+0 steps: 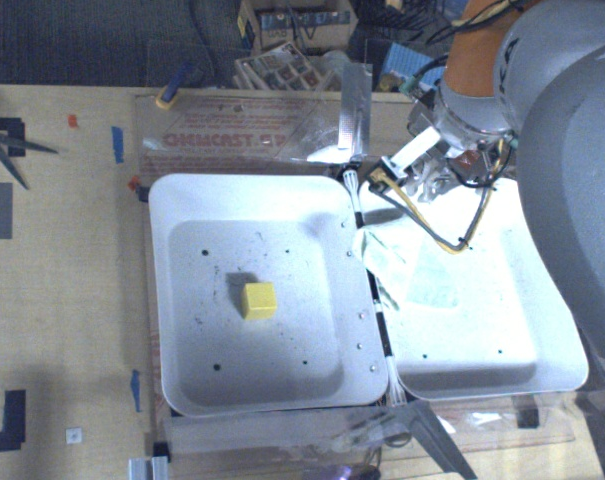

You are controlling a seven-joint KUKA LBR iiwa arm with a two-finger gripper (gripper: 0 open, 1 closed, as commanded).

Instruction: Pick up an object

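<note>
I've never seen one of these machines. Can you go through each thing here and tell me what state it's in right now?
Yellow block: resting on the floor of the left bin, alone, untouched.
Left bin: sitting flat on the bench, holding the block.
Right bin: sitting flat beside the left one, brightly lit.
Arm: reaching in over the right bin's far corner, away from the block.
Gripper: near the bins' shared edge, nothing seen held.

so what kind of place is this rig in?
Likely a robotics lab bench: two white bins side by side on a wooden bench, a yellow block as test object, loose cables and boxes behind.
</note>
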